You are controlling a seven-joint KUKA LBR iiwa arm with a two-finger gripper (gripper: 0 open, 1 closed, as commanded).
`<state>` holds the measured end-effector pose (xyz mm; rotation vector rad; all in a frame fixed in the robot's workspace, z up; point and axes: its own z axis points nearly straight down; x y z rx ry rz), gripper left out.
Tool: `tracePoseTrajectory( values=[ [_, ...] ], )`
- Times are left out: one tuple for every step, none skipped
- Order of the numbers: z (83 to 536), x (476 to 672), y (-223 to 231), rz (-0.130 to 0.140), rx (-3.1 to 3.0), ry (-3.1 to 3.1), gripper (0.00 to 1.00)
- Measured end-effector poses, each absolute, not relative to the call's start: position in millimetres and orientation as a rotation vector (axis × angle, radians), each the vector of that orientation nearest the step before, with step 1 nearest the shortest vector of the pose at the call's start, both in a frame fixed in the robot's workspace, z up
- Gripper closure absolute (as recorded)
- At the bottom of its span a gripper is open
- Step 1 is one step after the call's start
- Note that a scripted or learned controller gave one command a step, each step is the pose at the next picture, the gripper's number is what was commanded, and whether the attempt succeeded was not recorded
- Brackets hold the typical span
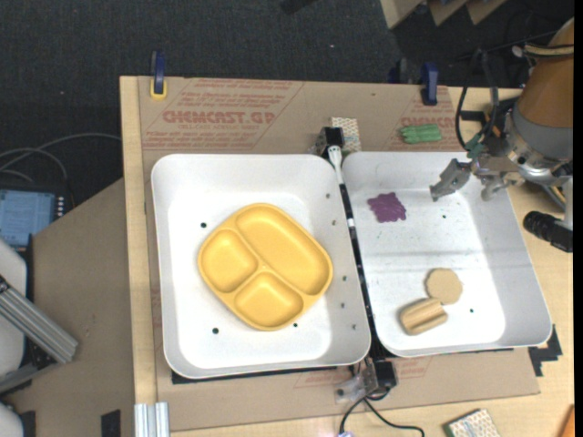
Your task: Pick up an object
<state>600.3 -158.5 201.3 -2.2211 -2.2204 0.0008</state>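
My arm [545,116] reads as a rounded grey housing topped by a broad orange band. Below it sits a pale metal wrist ring, and I see a black cable looping along its left side. Its gripper [469,181] has two dull grey metal fingers.

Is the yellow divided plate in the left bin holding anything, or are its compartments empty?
Empty. The yellow divided plate lies right side up in the left bin, and all three compartments show only bare yellow surface.
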Motion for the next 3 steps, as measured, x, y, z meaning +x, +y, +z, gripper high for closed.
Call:
tracePoseTrajectory(
  values=[
    [78, 614.2, -137, 0.004, -2.215, -2.220, 0.00],
    [86, 669.5, -95, -0.006, -2.219, -2.230, 0.00],
    [84, 579.2, -104, 0.008, -2.219, -2.212, 0.00]
  ],
)
